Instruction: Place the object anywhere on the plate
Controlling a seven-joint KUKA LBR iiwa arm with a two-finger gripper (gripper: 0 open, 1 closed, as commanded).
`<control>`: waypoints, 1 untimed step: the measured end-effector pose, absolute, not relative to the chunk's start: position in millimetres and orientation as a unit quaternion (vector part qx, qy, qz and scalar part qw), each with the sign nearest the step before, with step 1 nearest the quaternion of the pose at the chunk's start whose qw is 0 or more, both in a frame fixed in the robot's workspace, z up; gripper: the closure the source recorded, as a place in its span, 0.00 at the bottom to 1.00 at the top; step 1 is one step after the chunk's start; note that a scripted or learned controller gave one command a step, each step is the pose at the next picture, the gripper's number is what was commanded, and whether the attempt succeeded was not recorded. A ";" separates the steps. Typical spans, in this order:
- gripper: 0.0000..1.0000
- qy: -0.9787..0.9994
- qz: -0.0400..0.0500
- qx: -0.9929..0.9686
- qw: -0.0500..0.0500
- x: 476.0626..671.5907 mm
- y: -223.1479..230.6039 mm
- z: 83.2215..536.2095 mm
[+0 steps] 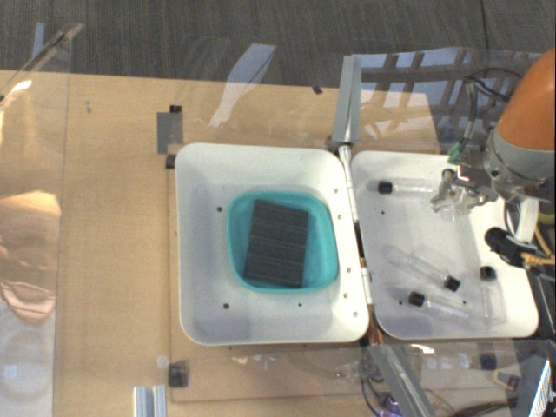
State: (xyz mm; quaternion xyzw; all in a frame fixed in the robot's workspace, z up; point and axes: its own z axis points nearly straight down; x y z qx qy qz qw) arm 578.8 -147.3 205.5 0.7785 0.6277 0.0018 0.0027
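Near edge of the wooden surface (87, 320): a small dark clip (177, 373) sits just below the left bin (200, 311). Left bin holds a teal plate (323, 259) at its centre; a dark grey ribbed block (278, 242) lies flat on the plate, long side running near to far, tilted slightly, fully inside the plate's rim. Right bin (391, 320) touches the left bin along a shared edge. In it, clear tubes with black caps: one near the near edge (434, 303), one just beyond it lying at a slant (426, 270), one upright-looking tube at the right (488, 289), and one near the far-left corner (401, 185). Claw (452, 194) sits over the far right part of the right bin, metallic, nothing seen between its fingers; how far open it is, cannot tell. Behind it the arm's orange band (530, 111) enters from the right. Far left, a second dark clip (170, 130) on the surface.
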 end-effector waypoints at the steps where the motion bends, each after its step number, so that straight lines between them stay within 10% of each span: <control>1: 1.00 0.685 0.003 0.729 0.002 520.1 -34.3 243.0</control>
